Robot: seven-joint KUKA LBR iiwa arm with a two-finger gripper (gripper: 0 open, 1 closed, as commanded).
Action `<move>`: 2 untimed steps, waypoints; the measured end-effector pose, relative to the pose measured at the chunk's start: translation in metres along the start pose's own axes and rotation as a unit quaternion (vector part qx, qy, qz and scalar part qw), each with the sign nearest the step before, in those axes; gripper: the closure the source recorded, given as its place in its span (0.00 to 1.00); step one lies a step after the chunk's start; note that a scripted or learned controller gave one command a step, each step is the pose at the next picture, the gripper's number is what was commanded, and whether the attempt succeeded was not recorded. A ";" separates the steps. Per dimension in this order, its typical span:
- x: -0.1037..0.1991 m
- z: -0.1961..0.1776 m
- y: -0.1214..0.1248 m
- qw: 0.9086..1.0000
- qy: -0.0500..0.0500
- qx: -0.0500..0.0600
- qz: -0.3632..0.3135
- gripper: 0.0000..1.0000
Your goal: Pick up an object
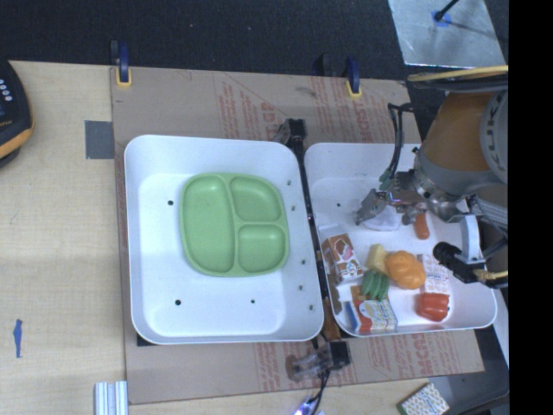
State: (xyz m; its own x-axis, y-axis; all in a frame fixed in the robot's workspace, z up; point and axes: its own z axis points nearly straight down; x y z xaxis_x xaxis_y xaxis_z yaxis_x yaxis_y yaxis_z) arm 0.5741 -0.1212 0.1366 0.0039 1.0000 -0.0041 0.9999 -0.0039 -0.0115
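My gripper [373, 206] hangs low over the back of the right bin [346, 164], pointing left. Just beneath it lies a pale, whitish object [386, 221], and I cannot tell whether the two touch. A small orange piece [421, 226] lies just to its right. Toward the front of that bin lie a brown-and-white carton [342, 257], a yellow piece [377, 255], an orange fruit [404, 269], a green vegetable [374, 284], a red pepper [434, 306], a white packet [435, 277] and a red-and-white carton [373, 316].
The left bin [155, 309] holds a green divided plate [233, 224] at its middle. The two bins' walls meet at a ridge [308, 232]. A dark device [12, 115] sits at the bench's far left edge.
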 end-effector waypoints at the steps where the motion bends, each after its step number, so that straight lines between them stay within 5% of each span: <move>1: -0.042 0.042 -0.060 1.000 0.002 0.000 -0.002 0.00; 2: -0.082 0.048 0.059 1.000 0.011 0.007 -0.010 0.00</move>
State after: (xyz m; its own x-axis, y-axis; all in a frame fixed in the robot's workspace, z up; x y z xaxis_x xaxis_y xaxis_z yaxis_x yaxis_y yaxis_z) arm 0.6324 -0.2037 0.0886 -0.0148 0.9997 0.0188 0.9996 0.0153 -0.0248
